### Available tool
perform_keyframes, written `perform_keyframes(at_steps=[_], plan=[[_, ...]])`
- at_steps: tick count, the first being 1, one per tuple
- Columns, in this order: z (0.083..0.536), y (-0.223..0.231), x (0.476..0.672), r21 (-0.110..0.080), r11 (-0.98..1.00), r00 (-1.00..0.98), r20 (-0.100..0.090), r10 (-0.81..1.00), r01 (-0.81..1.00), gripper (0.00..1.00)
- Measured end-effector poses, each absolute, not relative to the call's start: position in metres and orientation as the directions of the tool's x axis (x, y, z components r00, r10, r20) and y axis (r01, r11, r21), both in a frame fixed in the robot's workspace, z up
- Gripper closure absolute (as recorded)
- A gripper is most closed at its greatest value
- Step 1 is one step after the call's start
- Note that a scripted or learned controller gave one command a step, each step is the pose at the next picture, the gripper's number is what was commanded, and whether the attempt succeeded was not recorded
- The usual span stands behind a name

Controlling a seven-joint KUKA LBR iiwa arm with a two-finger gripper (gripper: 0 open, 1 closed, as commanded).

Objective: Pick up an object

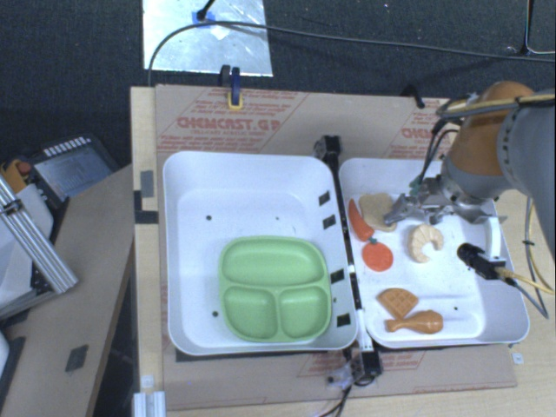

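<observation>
Beige flat piece lies in the upper-left part of the right bin, just beside the red pepper-like strip at the bin's left wall. Gripper sits just to its right, low over the bin floor, fingers spread apart with nothing between them, tips pointing left toward the piece. Pale croissant-shaped item lies just below the gripper, about as close, so either could be the nearer target; a short move left or down decides it.

A dark carpeted floor fills the top of the frame, with a shiny metal plate at upper centre. A brown cardboard sheet covers the bench. At left stands a tan table bearing an aluminium rail.
</observation>
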State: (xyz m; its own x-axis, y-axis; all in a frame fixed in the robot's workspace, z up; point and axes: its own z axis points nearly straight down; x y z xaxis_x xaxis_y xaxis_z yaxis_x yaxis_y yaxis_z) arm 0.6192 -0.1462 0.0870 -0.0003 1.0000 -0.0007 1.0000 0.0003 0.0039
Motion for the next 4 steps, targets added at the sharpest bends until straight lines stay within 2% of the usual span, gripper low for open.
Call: perform_keyframes(at_steps=[1, 2, 4], plan=[[0.102, -0.146, 0.622, 0.01, 0.002, -0.002, 0.0, 1.0, 1.0, 1.0], [0.158, -0.144, 0.634, 0.008, 0.005, -0.005, -0.002, 1.0, 1.0, 1.0], [0.287, -0.148, 0.64, 0.01, 0.006, -0.006, -0.002, 1.0, 1.0, 1.0]])
